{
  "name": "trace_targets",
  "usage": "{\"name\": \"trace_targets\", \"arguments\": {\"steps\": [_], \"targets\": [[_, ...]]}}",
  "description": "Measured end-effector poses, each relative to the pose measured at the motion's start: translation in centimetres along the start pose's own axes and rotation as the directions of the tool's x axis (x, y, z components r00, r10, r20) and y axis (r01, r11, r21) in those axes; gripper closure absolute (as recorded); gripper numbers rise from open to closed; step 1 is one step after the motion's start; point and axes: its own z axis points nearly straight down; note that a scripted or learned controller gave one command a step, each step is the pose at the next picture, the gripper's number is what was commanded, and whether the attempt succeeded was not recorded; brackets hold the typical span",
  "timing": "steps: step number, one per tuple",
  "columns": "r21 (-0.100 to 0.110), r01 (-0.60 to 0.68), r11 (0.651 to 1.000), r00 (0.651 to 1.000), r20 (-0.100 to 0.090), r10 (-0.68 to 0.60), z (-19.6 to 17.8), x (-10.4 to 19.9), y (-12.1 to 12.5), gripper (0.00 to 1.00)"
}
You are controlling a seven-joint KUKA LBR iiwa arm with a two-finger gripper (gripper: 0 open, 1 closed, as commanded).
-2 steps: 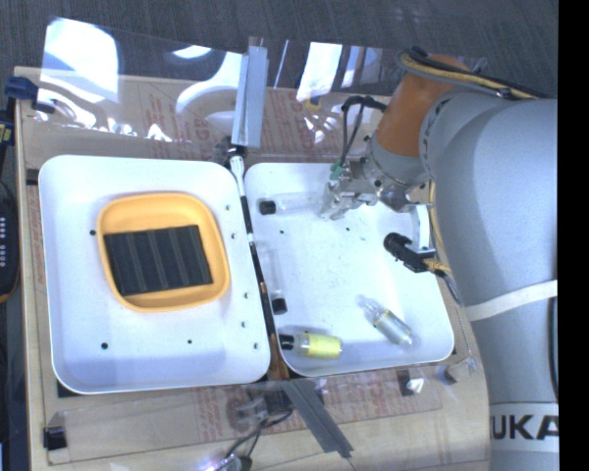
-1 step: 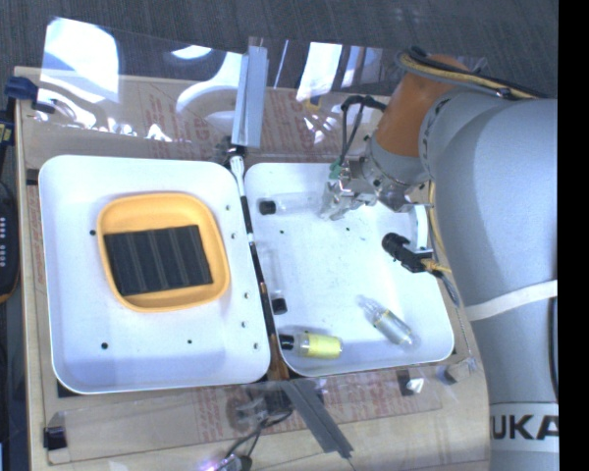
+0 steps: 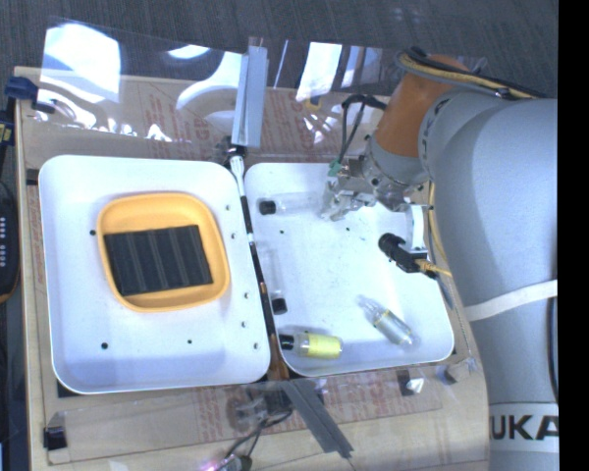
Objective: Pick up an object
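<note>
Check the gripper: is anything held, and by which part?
Nothing visibly held. The gripper sits over bare floor at the far end of the right bin; yellow marker and clear bottle lie apart from it.

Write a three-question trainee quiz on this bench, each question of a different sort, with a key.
1. True or false: the yellow tray with the dark ribbed insert lies in the left bin.
2. Multiple choice: the yellow marker lies in the right bin at its A) far edge, B) near edge, C) centre.
3. Fill in: the tool is over the far part of the ____ bin.

Key
1. True.
2. B, beside the clear small bottle.
3. Right.
</note>
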Motion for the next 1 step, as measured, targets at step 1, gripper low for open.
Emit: {"name": "trace_targets", "arguments": {"steps": [1], "targets": [[-0.001,-0.108,0.994,0.994,0.0,0.108,-0.01,0.14,-0.02,1.0]]}}
